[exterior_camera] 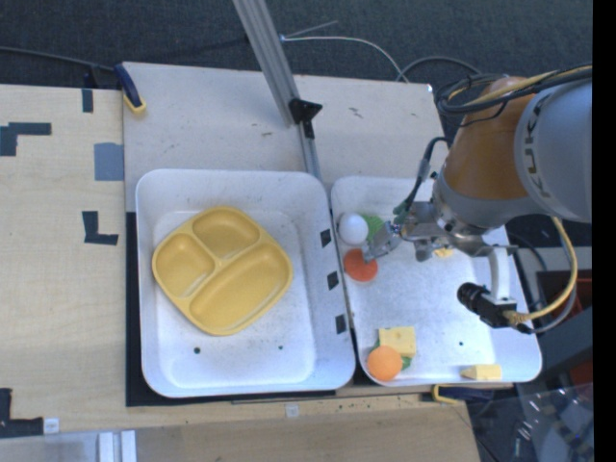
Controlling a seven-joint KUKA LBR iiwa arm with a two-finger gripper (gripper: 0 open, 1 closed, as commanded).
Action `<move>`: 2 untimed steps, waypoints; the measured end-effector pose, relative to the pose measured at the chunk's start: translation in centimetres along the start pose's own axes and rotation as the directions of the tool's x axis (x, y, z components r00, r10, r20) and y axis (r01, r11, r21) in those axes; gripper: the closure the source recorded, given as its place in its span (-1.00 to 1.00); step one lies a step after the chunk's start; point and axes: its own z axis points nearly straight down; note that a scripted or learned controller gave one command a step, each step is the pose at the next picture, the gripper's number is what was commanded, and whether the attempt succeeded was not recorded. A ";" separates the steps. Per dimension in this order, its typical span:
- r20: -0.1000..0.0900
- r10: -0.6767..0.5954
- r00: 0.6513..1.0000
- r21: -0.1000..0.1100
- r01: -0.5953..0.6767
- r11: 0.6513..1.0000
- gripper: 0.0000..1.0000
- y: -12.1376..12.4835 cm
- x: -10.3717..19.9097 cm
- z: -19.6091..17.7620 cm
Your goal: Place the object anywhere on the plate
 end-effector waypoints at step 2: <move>0.001 0.003 1.000 0.008 -0.003 1.000 1.00 -4.9 13.7 -0.4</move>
